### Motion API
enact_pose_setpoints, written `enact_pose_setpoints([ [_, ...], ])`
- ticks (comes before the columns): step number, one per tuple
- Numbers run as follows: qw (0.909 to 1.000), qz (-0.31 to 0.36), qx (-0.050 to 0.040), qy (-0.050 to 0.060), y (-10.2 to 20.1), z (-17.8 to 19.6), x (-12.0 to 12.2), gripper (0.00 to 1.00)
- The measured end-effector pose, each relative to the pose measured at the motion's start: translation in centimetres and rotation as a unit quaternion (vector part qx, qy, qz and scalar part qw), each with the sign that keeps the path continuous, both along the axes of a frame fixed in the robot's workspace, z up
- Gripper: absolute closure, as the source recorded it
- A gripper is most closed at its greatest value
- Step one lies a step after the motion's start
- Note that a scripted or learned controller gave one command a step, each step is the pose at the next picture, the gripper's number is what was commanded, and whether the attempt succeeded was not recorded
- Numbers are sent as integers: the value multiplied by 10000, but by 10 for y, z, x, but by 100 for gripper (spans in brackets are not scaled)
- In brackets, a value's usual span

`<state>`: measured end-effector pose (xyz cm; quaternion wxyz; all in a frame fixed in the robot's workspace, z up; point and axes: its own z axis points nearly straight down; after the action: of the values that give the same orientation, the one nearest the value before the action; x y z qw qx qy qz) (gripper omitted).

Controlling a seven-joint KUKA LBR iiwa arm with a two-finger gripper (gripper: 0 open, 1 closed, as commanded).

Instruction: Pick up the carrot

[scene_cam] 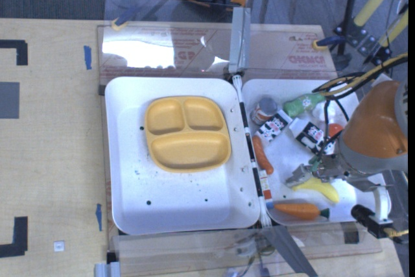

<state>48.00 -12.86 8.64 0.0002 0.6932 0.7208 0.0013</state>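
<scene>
Carrot (297, 209) in right bin (285, 93)

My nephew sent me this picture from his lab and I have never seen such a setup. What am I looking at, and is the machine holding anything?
It is one photo from a camera fixed above a bench, looking down at a slant. The grey and orange shape at the right is a robot arm; its hand reaches down into the right bin. That bin holds toy food: a carrot along the near edge, a banana just by the hand, a second orange piece at the left wall, and small packets. The left bin holds a yellow divided plate. I see nothing between the hand's fingers; the carrot lies untouched.
</scene>
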Motion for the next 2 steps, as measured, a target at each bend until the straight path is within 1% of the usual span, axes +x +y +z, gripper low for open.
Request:
enact_pose_setpoints([
  [1,10000,-10,-20,-39,-1,11,2,100],
  [2,9949,1004,-1,-14,-19,1,1,100],
])
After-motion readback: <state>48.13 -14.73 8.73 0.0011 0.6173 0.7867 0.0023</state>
